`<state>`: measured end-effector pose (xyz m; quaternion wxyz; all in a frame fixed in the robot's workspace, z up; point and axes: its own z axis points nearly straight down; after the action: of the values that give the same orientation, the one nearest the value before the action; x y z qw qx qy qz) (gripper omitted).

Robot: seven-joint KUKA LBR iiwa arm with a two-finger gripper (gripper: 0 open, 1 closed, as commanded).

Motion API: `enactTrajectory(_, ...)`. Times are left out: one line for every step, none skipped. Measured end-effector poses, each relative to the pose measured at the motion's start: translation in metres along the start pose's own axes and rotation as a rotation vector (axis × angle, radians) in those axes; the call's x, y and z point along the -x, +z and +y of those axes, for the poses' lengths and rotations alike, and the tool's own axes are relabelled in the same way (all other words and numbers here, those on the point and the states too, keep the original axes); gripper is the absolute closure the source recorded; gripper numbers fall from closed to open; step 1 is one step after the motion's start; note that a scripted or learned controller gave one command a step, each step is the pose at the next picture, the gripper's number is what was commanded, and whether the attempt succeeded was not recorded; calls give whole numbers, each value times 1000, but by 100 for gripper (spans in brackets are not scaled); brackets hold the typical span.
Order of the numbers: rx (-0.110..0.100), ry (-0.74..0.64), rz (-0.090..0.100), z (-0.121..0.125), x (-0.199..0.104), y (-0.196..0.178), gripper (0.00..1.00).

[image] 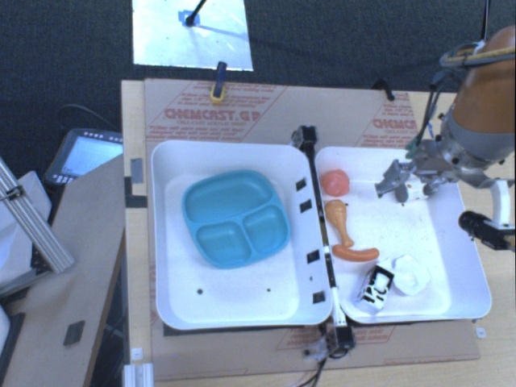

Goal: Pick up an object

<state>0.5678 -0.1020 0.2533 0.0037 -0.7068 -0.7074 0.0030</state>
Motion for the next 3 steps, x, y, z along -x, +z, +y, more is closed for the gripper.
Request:
enactTrajectory(11, -2, -2, 2, 0, -6, 0)
enactTrajectory(7, -1, 0, 1, -10, 43, 0)
enactTrajectory(7, 0, 0, -9, -10, 96, 0)
